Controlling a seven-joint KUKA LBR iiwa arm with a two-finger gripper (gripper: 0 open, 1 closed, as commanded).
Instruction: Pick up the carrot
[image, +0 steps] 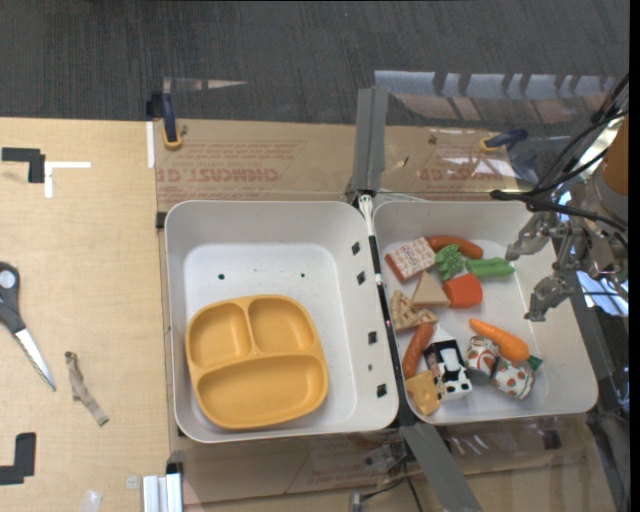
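gripper hangs open, fingers spread and holding nothing; the carrot lies just below-left of it, long axis diagonal, tip pointing up-left.

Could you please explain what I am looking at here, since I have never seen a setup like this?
This is one picture from a camera fixed above a workbench, looking down at a slant. Two shallow white bins sit side by side. The left bin holds a yellow divided plate. The right bin holds toy food, including the carrot the robot is meant to pick up, an orange piece with a green end. The grey metal parts at the right belong to a robot arm, ending in a two-finger gripper that hangs over the bin's right side, above the carrot in the picture, with nothing between its fingers. A pair of scissors lies on the bench at the far left.
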